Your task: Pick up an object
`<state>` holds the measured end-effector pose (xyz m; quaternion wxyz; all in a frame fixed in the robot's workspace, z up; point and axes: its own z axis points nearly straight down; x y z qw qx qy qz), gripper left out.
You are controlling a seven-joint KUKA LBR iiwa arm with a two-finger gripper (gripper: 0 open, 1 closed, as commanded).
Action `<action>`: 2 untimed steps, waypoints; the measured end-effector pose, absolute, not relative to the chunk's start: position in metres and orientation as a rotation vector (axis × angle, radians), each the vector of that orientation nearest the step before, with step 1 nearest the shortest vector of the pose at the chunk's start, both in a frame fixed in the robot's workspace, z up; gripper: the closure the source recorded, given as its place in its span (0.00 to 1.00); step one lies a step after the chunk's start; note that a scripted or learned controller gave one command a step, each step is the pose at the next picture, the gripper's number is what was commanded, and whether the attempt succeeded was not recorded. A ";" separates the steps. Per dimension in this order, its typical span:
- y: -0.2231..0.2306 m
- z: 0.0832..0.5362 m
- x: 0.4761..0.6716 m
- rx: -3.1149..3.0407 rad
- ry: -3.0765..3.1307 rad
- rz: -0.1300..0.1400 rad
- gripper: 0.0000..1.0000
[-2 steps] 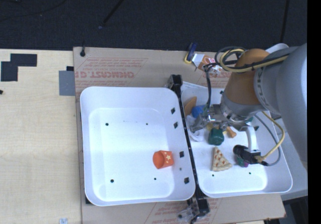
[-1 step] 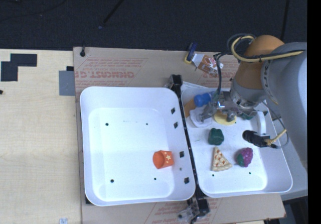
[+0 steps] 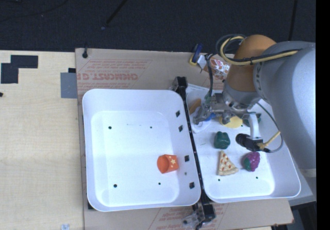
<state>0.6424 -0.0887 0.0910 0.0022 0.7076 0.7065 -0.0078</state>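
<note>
A pale wooden bench top (image 3: 36,136) fills the left side, with dark rectangular patches near its upper edge. Right of it, a sheet of brown cardboard (image 3: 129,69) printed with red lettering lies under two shallow white bins set side by side.

The left bin (image 3: 103,115) holds a single item: a small orange cup-shaped toy (image 3: 167,163) with a yellow mark on it, lying near the bin's lower right corner, close to the black clips (image 3: 186,141) that join the two bins along their shared edge.

The right bin (image 3: 278,185) holds several small toys. A dark green lumpy piece (image 3: 221,140) sits near the middle. Just below it lies a triangular pizza-slice toy (image 3: 226,164), tan with red spots. To the right of the slice is a purple, grape-like toy (image 3: 252,161) with a bit of green on top. A small yellow piece (image 3: 234,121) sits higher up, partly under the arm's wrist.

The grey arm (image 3: 294,100), with its orange band (image 3: 247,66), reaches in from the right over the upper part of the right bin. Its gripper (image 3: 214,112) hangs low above the bin's upper left area, beside the yellow piece. Whether the claw is open or closed cannot be told, and no toy is visibly between its fingers.
</note>
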 end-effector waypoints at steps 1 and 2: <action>-0.183 0.100 0.642 2.229 2.215 -0.009 0.00; -0.175 0.088 0.635 2.226 2.221 -0.002 0.00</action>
